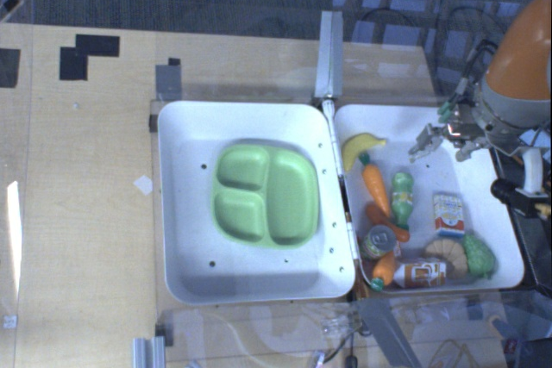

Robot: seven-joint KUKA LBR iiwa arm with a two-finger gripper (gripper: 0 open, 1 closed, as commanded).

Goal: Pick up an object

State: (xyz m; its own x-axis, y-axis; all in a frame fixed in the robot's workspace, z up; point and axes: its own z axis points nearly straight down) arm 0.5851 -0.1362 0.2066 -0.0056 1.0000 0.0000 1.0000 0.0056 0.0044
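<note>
Objects for picking lie in your right bin (509,267): a banana (360,147) at the far left corner, a carrot (375,183) just below it, a green bottle (402,192) beside the carrot, a small white carton (448,214), a tin can (379,240), a brown bottle (423,273) lying on its side along the near wall, a second small carrot (384,269) and a green vegetable (478,255) at the near right. Your gripper (442,139) hovers over the bin's far right part with its fingers spread apart, nothing between them. You will see the left bin (185,185) hold a green divided plate (266,195).
</note>
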